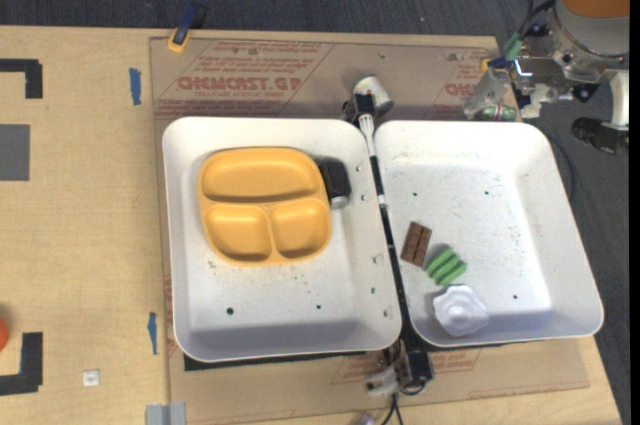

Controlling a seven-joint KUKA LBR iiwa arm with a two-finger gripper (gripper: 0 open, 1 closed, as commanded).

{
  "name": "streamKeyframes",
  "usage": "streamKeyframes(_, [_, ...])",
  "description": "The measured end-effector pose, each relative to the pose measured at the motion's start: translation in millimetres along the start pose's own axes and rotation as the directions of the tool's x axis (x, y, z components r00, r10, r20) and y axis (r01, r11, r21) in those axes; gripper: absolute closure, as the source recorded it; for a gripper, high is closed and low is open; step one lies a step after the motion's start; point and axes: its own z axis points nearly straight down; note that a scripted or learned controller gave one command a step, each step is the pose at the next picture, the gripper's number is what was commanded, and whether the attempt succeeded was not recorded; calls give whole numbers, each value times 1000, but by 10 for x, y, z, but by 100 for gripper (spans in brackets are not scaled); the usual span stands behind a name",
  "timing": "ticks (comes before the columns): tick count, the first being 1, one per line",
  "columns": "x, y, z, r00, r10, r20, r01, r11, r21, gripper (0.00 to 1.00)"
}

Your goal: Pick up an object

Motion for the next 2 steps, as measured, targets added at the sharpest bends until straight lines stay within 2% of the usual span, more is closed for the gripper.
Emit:
streamKeyframes(1, [192, -710, 1383, 985, -172, -2, 172, 985, 3, 0])
streamKeyframes(2, [292, -1284, 1538, 948, -317, -2, 317, 948, 1, 0])
